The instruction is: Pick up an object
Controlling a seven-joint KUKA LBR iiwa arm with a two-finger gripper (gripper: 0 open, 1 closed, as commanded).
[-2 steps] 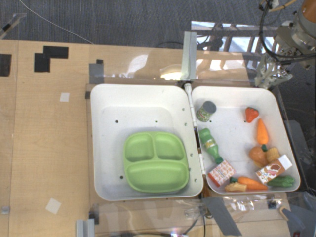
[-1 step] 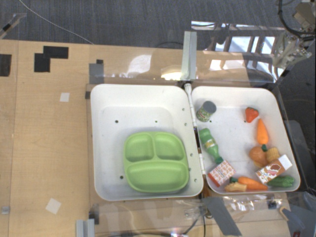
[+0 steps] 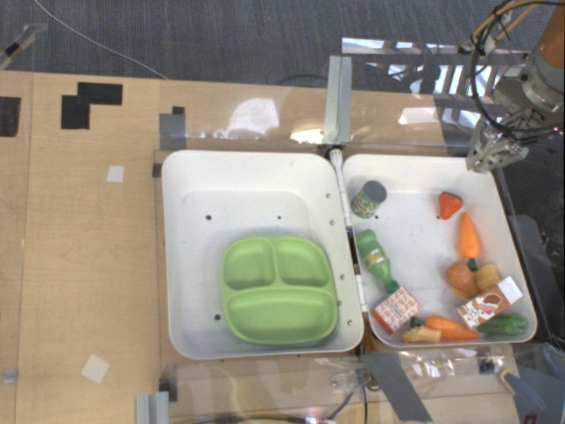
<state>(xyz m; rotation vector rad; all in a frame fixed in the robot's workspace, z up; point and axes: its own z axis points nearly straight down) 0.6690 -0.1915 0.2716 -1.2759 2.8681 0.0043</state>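
My gripper hangs over the far right corner of the right bin, open, with nothing between its fingers. Below it in that bin lie a red strawberry, an orange carrot, an orange fruit and a small white and red carton. At the bin's left side are a small can and a green bottle. A red checked box, another carrot and a green vegetable lie along the near wall.
The left bin holds a green divided plate toward its near right. A metal post rises at the back between the bins. Cables loop above the arm at the top right.
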